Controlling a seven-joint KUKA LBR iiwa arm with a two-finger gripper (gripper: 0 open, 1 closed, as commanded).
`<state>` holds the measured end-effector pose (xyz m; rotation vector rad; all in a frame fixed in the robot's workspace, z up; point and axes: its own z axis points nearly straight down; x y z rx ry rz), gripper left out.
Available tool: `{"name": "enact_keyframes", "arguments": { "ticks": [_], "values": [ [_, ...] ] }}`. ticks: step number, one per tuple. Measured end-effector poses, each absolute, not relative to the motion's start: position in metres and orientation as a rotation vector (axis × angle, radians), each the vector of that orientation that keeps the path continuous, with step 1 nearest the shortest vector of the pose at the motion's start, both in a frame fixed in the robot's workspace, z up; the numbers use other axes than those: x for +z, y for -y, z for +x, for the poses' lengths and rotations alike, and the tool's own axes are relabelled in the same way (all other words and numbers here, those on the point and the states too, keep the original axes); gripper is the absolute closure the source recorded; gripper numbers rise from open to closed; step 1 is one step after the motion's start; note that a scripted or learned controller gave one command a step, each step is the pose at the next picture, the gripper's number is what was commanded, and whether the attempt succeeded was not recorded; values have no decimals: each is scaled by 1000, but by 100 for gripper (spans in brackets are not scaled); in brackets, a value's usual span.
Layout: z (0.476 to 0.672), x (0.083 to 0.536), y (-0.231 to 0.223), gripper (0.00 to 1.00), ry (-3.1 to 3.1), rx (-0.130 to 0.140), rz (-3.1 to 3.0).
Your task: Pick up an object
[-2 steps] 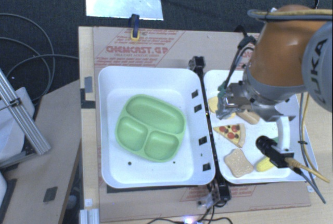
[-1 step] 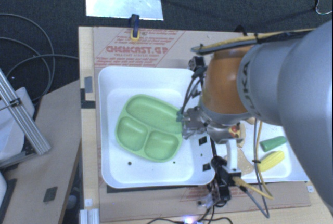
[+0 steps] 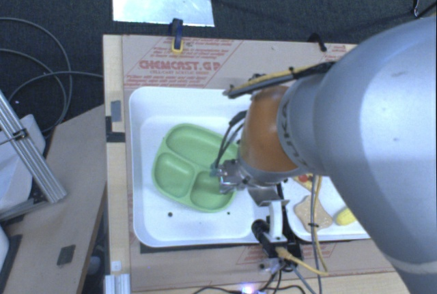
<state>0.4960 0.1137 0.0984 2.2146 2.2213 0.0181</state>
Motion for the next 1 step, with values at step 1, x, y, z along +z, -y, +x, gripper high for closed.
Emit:
{"name": "enact_keyframes", "arguments": {
  "ticks": [1],
  "values": [
    [530, 96, -150, 100, -2241, -15, 2224]
  ]
}}
